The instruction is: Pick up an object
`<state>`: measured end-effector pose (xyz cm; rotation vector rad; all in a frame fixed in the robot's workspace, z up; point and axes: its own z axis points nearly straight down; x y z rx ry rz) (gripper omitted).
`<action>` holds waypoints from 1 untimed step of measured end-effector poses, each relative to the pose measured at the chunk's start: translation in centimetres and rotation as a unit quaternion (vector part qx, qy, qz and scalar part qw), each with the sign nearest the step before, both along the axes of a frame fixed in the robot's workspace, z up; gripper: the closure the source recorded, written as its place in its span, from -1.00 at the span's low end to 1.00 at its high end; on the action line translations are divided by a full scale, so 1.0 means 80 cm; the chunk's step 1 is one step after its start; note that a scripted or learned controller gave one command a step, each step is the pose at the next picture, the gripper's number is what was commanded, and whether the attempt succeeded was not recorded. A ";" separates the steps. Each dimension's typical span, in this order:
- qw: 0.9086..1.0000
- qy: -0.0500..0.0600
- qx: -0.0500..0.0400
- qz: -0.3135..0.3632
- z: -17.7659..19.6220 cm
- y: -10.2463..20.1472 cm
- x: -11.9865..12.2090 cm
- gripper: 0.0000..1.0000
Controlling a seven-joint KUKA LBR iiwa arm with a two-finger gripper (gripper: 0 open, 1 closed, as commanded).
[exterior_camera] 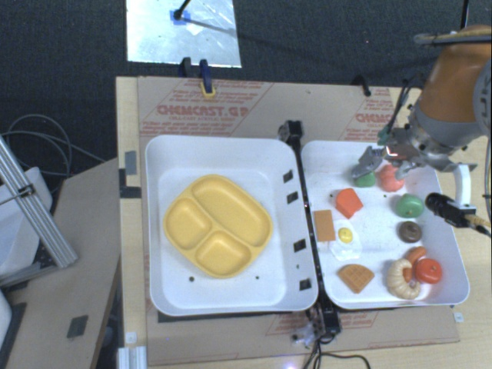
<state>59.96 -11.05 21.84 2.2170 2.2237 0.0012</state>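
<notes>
Two bins (231, 302) sit before us; at upper right the gripper (384, 160) hovers over toy food (390, 179), fingers' state we cannot tell.

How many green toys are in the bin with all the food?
2. One green toy sits at the back of the right bin, under the gripper. The other green toy lies further right, above the brown donut. The arm may hide more.

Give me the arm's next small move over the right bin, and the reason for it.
Probably a short drop straight down. The gripper hangs at the right bin's far end, directly over a green piece and a pink-red piece, and nothing shows in its grasp.
</notes>
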 end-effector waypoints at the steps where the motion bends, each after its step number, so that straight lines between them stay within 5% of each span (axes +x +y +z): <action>1: 1.000 0.002 0.000 -0.001 -0.176 -0.016 0.023 -1.00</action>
